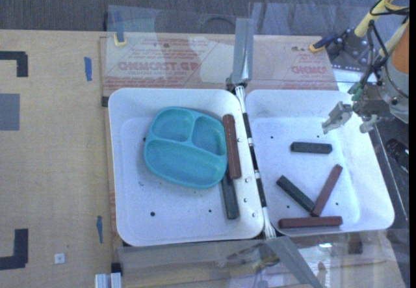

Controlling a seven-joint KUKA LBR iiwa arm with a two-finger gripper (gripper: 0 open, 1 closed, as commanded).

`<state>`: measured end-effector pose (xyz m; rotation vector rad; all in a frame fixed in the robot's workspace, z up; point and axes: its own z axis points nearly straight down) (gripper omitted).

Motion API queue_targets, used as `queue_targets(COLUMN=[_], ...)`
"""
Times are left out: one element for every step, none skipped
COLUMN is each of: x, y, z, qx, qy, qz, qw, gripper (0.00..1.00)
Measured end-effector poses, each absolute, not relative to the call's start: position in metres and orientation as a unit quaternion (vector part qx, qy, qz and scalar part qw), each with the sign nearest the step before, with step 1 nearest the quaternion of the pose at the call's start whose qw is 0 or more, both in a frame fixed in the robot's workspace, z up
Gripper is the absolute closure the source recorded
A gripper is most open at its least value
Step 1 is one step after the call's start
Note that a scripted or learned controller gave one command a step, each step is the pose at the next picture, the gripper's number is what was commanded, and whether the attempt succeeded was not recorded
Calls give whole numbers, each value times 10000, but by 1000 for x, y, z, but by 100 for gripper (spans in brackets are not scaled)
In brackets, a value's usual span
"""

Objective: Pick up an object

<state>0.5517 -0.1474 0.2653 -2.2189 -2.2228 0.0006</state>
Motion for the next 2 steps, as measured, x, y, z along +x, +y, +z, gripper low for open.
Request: queue_targets(x=[546, 490], y=[-221, -203], z=[126, 88], qx=[-6646, -7058], qy=[-7472, -7084], qz=[-2, -21], qw=[-1, -24], gripper=[0, 0])
